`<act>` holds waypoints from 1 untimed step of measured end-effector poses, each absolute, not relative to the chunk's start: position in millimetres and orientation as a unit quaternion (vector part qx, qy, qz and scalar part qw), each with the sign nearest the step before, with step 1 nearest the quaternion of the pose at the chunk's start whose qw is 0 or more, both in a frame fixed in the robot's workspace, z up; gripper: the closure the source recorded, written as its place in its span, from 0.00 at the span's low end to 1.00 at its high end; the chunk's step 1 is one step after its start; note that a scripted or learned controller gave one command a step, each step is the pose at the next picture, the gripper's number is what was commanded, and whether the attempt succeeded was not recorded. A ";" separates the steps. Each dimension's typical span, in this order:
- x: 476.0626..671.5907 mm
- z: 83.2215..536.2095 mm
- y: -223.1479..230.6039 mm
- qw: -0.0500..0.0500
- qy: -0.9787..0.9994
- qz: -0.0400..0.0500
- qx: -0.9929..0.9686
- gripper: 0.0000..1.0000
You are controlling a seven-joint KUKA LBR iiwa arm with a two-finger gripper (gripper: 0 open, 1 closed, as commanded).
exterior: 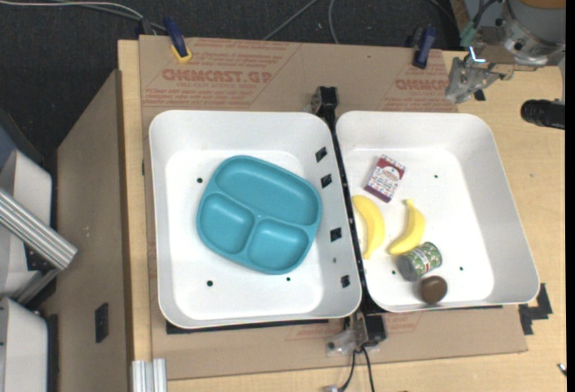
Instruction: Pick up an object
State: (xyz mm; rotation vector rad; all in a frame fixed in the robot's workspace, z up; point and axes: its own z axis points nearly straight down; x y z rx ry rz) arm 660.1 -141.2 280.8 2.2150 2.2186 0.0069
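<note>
Camera view showed my gripper (464,83) above the right bin's (503,192) far rim; its state I couldn't tell. Two bananas (409,229) lay inside, long axes running near-to-far.

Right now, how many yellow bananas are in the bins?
2. Both curved yellow bananas lie in the right white bin: one beside the centre divider, the other just right of it, above the small green can.
</note>
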 end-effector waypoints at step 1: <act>638.7 264.4 -94.8 -0.002 0.708 -0.001 0.706 1.00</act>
